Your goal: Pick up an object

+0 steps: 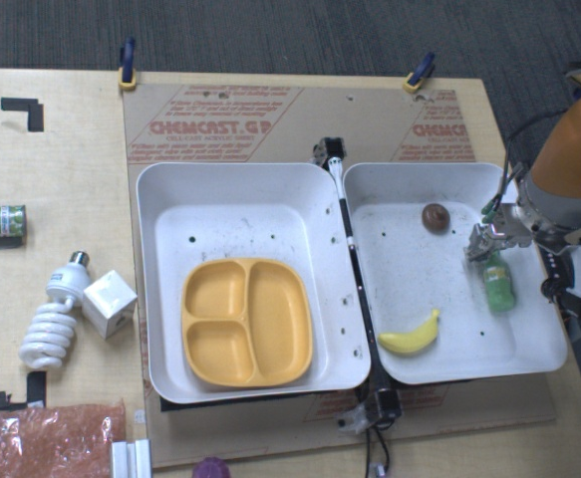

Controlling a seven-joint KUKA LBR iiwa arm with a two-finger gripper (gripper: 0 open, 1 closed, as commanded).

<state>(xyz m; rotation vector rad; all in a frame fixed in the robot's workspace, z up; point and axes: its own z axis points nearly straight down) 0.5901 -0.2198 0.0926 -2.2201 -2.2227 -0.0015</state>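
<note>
While the gripper [489,239] hangs low over the right bin [410,182], a green bottle [498,287] lies just below it; whether anything is grasped, I can't tell. Lifting remains.

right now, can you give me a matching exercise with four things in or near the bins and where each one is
Things:
1. yellow plastic divided plate
2. yellow banana
3. small round brown fruit
4. white spiral light bulb

Places:
A. near front of the right white bin
B. on the wooden bench, left of both bins
C. inside the left white bin
D. near back of the right white bin

Pairs: 1-C, 2-A, 3-D, 4-B
</note>
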